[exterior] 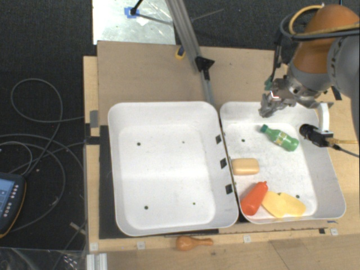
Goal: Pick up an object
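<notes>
The right bin [320, 167] holds a green bottle [279, 138] lying on its side near the back. A tan block [245, 166] lies by the bin's left wall. At the front lie a red-orange bottle [254, 198] and a yellow banana-like piece [284, 205], touching each other. My gripper [269, 109] hangs over the back of the right bin, just above and left of the green bottle. It is apart from the bottle and nothing shows between its fingers.
The left bin [169, 167] stands beside the right one, joined by black clips. A small brown pear-shaped object [193, 242] lies on the bench in front of the bins. A grey pole [188, 38] slants across the back. Cables lie on the floor at left.
</notes>
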Controlling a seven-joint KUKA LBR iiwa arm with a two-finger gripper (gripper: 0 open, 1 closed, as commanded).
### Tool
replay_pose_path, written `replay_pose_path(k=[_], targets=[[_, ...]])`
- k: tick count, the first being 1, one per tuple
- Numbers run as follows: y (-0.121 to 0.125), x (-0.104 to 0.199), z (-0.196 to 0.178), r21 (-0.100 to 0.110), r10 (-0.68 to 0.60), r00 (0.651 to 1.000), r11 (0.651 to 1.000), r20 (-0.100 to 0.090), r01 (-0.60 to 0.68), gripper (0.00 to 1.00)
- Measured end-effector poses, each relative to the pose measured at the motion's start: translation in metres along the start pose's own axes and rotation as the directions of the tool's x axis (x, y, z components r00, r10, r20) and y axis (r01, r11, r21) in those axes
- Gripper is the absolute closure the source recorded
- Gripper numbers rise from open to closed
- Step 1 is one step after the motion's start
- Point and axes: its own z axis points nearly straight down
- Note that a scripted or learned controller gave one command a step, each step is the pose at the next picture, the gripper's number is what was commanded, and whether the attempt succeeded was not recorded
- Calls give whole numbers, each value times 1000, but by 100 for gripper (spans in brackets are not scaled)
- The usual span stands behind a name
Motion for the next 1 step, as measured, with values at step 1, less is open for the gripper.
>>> replay_pose_path(k=[1], targets=[[1, 0, -9, 4, 0, 1000, 1000, -1, 0, 100]])
